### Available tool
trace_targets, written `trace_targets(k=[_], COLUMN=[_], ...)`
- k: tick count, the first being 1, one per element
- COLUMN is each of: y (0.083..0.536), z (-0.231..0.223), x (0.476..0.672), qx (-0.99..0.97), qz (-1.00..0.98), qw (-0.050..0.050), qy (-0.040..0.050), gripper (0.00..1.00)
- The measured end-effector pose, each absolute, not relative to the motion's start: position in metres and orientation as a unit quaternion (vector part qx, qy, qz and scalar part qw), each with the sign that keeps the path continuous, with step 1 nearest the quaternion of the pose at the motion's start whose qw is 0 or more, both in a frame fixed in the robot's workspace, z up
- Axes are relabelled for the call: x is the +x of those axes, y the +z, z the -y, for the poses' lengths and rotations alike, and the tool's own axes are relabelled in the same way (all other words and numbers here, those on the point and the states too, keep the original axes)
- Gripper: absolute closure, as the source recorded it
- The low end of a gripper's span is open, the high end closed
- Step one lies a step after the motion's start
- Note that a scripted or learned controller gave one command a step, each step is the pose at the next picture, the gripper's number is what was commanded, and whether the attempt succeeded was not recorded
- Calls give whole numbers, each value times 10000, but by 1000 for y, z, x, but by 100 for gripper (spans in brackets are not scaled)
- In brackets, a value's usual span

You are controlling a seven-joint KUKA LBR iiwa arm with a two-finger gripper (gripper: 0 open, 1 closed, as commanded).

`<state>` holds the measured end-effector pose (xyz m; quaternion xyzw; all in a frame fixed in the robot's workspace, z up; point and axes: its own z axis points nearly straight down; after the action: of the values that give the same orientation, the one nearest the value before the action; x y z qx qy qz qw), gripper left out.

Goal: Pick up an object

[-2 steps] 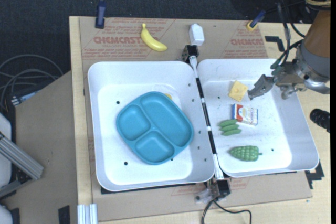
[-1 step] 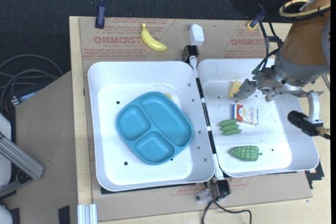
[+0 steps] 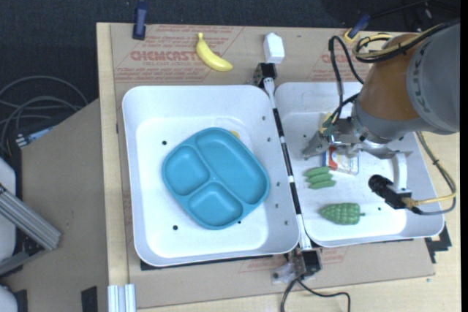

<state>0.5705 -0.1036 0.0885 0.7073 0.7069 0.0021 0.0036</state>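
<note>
Dark blue carpet is lying all around a brown cardboard-topped bench point(image 3: 175, 55), and grey cables are curling on the floor to the left. Two shallow white bins are sitting side by side on it. The left white bin point(image 3: 146, 113) is holding a blue plastic plate with three sections point(image 3: 213, 177). A yellow toy banana point(image 3: 211, 55) is resting on the cardboard behind the bins.

The grey robot arm with an orange band point(image 3: 402, 91) is reaching down into the right white bin point(image 3: 420, 223). Its gripper point(image 3: 330, 144) is hanging low, just above a small red and white packet point(image 3: 342, 161). I cannot tell how the gripper is set. Nothing looks caught yet.

A small green bean-pod toy point(image 3: 319, 177) is lying just beside the packet, and a bumpy green toy vegetable point(image 3: 341, 213) is sitting nearer the front. It looks like the grabbing step. Next, the gripper probably needs to close around one thing and lift straight up.
</note>
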Motion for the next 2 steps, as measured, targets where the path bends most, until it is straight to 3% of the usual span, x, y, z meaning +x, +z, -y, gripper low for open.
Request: trace_targets(k=[2], y=[89], z=[102], x=[517], qx=[7070], qz=[-7072], qw=[78], qy=[42], gripper=[0])
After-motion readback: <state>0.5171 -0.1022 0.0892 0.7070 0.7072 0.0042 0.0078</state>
